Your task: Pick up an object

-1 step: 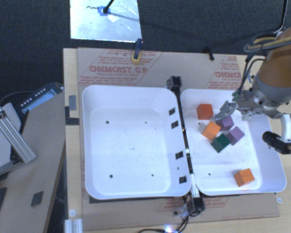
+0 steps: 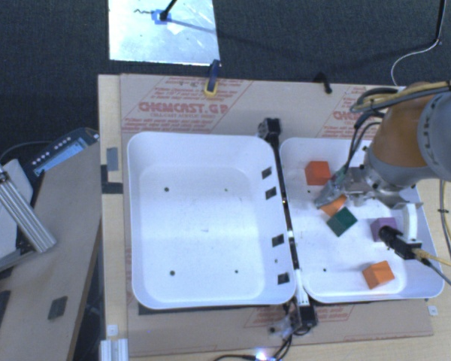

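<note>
Hovering low in the right-hand white plastic bin [image 2: 428, 277], the grey two-finger gripper [image 2: 332, 195] sits beside a small orange block [image 2: 331, 208] and dark green cube [image 2: 342, 221], grip unreadable, nothing visibly lifted yet.

The arm [image 2: 421, 138] is cut off by the right edge of the view, so its upper links cannot be followed. Its wrist covers part of the right bin [image 2: 338, 288], including the far right rim. The gripper [image 2: 332, 195] is blurred, and whether its fingers are parted or closed cannot be told. A small orange piece [image 2: 331, 208] just under it is half hidden, so its full shape is unclear. The purple block [image 2: 383, 226] is partly covered by the black fitting and white bracket beside it. At the left edge, the metal rail [image 2: 15, 205] and the white object under it are cut off.
</note>
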`<action>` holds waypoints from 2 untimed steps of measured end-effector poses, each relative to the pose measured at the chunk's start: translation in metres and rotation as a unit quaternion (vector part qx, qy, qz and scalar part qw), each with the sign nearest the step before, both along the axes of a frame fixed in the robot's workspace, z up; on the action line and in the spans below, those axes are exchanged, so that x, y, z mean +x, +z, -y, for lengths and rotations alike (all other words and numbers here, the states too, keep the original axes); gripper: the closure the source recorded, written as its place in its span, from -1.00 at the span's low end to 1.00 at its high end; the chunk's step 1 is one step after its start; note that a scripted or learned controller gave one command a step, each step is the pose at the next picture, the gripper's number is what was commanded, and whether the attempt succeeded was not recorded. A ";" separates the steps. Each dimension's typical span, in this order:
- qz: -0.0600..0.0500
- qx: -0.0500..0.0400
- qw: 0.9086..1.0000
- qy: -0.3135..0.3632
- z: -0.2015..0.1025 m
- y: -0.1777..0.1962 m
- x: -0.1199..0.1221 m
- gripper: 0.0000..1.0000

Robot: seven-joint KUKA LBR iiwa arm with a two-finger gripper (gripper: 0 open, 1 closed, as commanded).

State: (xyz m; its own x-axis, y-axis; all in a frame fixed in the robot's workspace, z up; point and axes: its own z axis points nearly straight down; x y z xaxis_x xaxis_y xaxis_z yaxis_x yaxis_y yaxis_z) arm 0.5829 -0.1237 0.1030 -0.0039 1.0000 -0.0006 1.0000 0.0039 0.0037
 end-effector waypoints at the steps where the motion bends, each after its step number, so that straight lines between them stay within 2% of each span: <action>1: 0.000 0.000 1.000 -0.001 0.000 0.009 0.000 1.00; 2: -0.015 0.002 1.000 0.000 0.002 -0.014 0.025 1.00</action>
State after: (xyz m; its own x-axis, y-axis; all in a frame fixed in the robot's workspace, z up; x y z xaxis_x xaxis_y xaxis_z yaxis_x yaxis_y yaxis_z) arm 0.6081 -0.1256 0.0887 -0.0044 1.0000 0.0026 0.9996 0.0045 -0.0266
